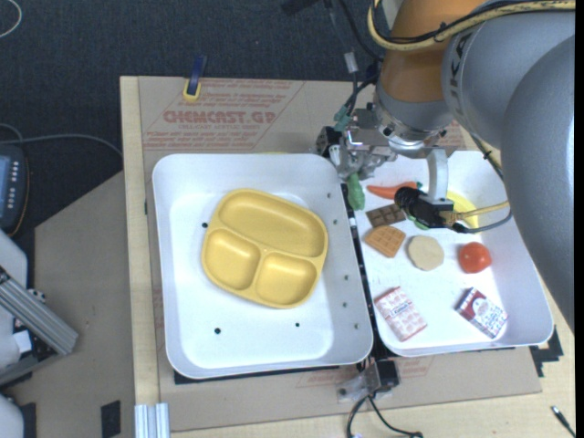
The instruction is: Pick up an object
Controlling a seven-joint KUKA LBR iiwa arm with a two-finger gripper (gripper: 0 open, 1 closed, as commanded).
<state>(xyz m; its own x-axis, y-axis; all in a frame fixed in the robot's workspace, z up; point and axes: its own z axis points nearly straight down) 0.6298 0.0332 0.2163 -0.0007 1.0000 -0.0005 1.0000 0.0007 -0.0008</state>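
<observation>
My gripper (352, 166) hangs over the far end of the divider between the two bins, at the right bin's (525, 322) far-left corner. Just below it lies a toy carrot (394, 191), whose green top (355, 192) points toward the gripper. Nearby in the right bin are a brown chocolate piece (384, 215), a waffle (385, 241), a pale round biscuit (424, 253) and a red tomato (474, 257). I see nothing lifted off the bin floor.
A yellow divided plate (265, 246) lies in the left bin (173, 272). Two small red-and-white packets (400, 312) (481, 312) sit near the right bin's front edge. A yellow piece (467, 210) lies behind the tomato. The arm's grey body covers the right bin's far-right side.
</observation>
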